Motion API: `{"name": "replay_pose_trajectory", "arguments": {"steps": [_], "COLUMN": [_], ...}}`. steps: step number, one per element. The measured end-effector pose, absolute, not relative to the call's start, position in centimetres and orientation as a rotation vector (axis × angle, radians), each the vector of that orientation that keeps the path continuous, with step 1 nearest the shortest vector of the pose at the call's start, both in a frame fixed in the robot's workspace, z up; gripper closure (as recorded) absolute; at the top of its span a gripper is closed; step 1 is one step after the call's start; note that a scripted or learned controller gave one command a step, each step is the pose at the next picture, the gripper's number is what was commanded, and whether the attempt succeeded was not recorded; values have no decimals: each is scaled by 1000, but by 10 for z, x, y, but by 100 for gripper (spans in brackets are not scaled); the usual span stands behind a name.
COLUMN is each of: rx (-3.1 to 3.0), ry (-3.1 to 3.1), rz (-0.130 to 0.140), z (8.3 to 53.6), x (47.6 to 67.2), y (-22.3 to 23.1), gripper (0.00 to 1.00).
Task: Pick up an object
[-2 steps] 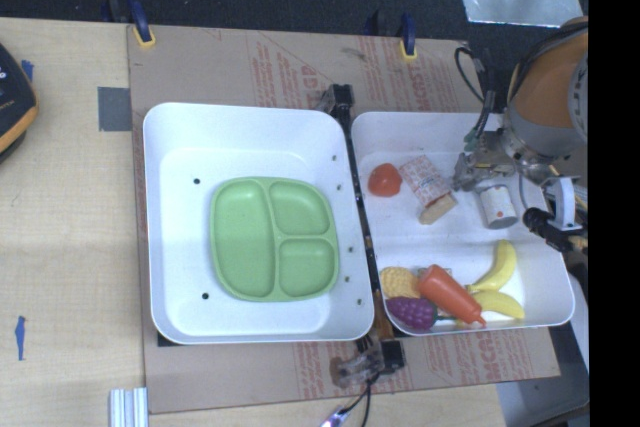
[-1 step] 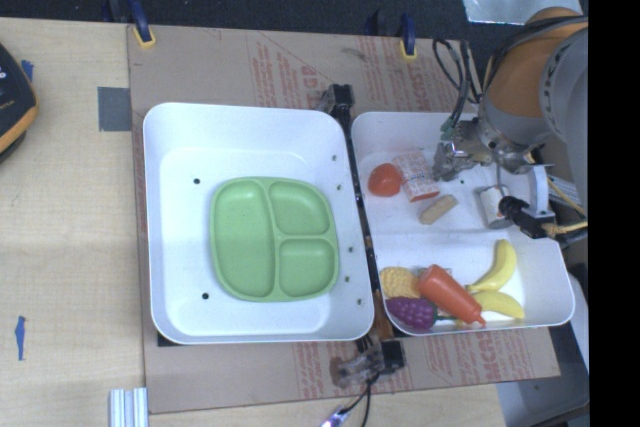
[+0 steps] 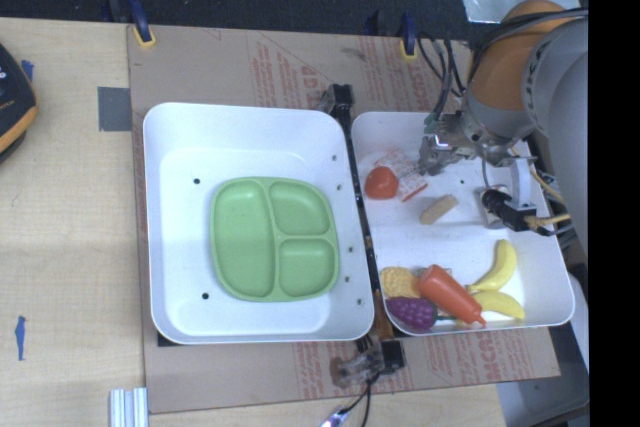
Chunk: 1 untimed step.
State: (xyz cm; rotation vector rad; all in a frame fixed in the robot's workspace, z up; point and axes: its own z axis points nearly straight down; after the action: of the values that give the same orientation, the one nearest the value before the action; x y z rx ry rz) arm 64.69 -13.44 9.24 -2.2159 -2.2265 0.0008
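Gripper (image 3: 436,153) is sitting low over the back of the right bin (image 3: 556,260), above a red-and-white packet (image 3: 408,174); can't tell its state from this angle. Nothing visibly between the fingers. Tomato (image 3: 380,182) is lying just left of it, tan block (image 3: 438,209) just in front. Carrot (image 3: 449,293), corn (image 3: 398,281), purple grapes (image 3: 411,314) and two bananas (image 3: 498,267) are clustering at the bin's near edge. Green divided plate (image 3: 272,237) is resting in the left bin (image 3: 175,215).

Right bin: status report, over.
Gripper low over right bin, far end. Nothing seen held. Tomato just beside it; carrot, bananas at near end.
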Motion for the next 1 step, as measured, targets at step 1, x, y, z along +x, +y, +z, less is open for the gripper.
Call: {"name": "replay_pose_trajectory", "arguments": {"steps": [1], "rx": [-2217], "ry": [-2223], "rz": [4], "z": [92], "x": [628], "y": [-132], "gripper": [100]}}
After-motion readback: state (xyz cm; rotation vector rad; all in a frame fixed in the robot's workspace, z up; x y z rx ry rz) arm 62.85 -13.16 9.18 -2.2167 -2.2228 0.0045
